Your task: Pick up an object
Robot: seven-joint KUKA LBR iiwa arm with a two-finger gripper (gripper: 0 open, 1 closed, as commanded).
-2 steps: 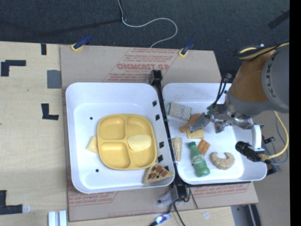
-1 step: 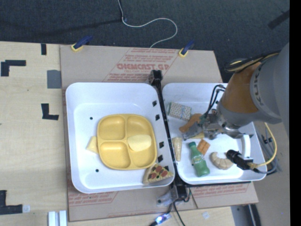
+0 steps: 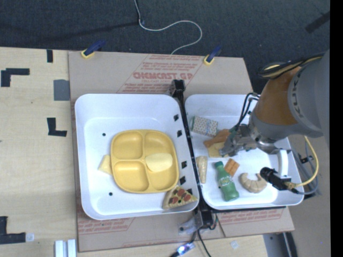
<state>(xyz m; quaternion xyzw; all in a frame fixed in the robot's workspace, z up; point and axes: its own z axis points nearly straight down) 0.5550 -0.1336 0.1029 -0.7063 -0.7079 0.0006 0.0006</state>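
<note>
My gripper (image 3: pixel 231 145) reaches down into the right bin (image 3: pixel 214 101), its tips close over a tan bread-like piece (image 3: pixel 216 141) near the bin's middle. Right below it lies a small orange block (image 3: pixel 231 167). A green bottle (image 3: pixel 226 182) lies toward the front, with a pale corn cob (image 3: pixel 201 168) to its left and a beige croissant (image 3: pixel 253 182) to its right. A checkered cracker (image 3: pixel 204 125) rests at the back left of that bin.
The left bin (image 3: pixel 91 116) holds a yellow divided plate (image 3: pixel 143 161) with a pale round piece (image 3: pixel 158 162) in one compartment, a yellow wedge (image 3: pixel 104 164) beside the plate and a pizza slice (image 3: pixel 179 197) at the front right. The grey and orange arm (image 3: pixel 284 100) hangs over the right bin's right side.
</note>
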